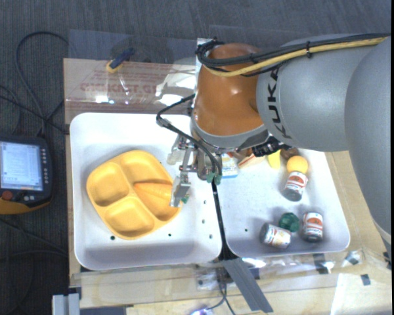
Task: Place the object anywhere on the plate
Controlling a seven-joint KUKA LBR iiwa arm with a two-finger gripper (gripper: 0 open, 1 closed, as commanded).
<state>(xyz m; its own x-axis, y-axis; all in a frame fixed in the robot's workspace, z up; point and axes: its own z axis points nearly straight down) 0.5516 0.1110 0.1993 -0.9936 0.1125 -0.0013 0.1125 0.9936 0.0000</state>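
A yellow divided plate (121, 205) lies in the left bin (85, 241). An orange carrot-like object (152, 189) rests on the plate's right part, along a divider ridge. My gripper (181, 190) hangs over the plate's right rim, right at the orange object's right end. The view does not show whether it holds the object. The grey arm with its orange band (226, 97) reaches in from the right and covers the wall between the bins.
The right bin (338, 238) holds small cans (294, 184), (313, 226), (275, 235), a green piece (289, 220), a yellow item (274, 160) and a blue-white carton (229, 168) partly under the wrist. A teach pendant (18, 170) lies left of the bench.
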